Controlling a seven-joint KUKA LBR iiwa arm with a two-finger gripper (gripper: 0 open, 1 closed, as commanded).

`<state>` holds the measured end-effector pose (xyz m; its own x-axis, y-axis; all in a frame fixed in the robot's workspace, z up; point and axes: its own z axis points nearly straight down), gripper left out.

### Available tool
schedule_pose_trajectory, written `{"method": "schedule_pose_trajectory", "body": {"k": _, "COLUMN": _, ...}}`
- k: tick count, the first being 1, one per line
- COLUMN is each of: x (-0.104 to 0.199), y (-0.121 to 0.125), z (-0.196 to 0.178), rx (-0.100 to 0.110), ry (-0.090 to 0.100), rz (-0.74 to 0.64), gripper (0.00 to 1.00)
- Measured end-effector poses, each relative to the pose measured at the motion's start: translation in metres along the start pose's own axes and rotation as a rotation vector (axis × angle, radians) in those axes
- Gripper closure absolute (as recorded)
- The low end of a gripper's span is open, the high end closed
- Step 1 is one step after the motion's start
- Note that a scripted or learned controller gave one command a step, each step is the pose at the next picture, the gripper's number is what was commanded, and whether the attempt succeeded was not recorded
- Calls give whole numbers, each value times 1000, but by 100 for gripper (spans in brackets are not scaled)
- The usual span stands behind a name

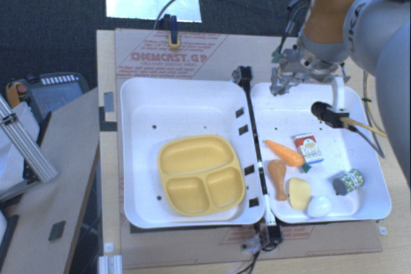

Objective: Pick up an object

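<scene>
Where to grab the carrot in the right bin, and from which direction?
Grip the carrot across its thick orange middle, from straight above, jaws perpendicular to its long axis. It lies flat and diagonal, its green tip beside the small carton, so stay toward the upper-left end.

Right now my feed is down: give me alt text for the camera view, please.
The gripper hovers over the far edge of the right bin, holding nothing. Nearer the camera, that bin holds a carrot, a small carton, a drumstick, a can and a white egg. The left bin holds a yellow divided plate.
</scene>
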<state>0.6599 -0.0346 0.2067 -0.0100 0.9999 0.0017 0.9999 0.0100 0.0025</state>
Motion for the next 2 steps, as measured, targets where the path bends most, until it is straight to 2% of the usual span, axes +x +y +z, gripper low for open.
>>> {"method": "schedule_pose_trajectory", "body": {"k": 2, "x": 118, "y": -1, "z": -1, "rx": 0, "ry": 1, "rz": 0, "gripper": 100}}
